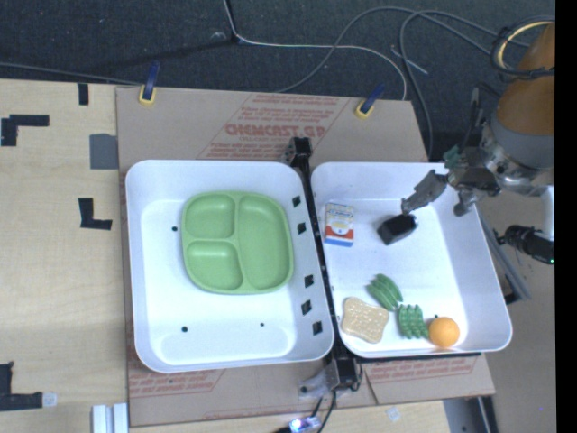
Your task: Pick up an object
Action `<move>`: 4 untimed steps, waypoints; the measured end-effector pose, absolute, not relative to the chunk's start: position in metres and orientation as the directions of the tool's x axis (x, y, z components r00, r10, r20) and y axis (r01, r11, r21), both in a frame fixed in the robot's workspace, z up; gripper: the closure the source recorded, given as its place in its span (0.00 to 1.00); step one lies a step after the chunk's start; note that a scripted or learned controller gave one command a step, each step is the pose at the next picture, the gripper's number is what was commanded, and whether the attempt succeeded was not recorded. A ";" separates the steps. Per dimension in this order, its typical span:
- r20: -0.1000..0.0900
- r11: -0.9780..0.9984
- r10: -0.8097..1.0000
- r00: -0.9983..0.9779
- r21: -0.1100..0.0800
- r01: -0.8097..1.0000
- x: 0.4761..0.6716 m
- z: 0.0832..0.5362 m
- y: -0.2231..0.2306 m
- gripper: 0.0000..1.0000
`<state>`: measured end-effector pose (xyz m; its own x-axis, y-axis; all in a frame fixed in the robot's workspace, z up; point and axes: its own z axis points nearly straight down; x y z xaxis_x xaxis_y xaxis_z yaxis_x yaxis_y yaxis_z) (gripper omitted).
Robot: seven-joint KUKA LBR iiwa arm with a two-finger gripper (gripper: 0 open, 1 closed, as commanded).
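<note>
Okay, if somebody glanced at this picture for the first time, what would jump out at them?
Probably the green divided plate, large and bright in the middle of the left bin. Next, the small things clustered in the right bin: an orange ball at the near corner, green pieces and a cracker beside it. The gripper reaches in from the right, above a dark block.

Single fixed camera above the bench, looking down at a slant, far enough back to take in both white bins whole. The gripper (424, 195) sits upper right in frame, its arm coming in from the right edge. The right bin (469, 242) lies under it, the left bin (144, 242) well off to its left.
</note>
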<state>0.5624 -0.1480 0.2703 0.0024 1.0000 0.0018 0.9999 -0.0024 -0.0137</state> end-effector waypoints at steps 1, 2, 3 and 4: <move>0.000 0.001 1.000 -0.001 -0.002 1.000 0.564 0.277 -0.147 0.00; 0.000 0.001 1.000 -0.001 -0.004 1.000 0.561 0.233 -0.144 0.00; -0.001 0.001 1.000 -0.001 -0.005 1.000 0.570 0.176 -0.142 0.00; 0.000 0.000 1.000 0.000 -0.005 1.000 0.565 0.132 -0.145 0.00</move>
<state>0.5648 -0.1449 0.1316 -0.0005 1.0000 -0.0004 1.0000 0.0005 -0.0048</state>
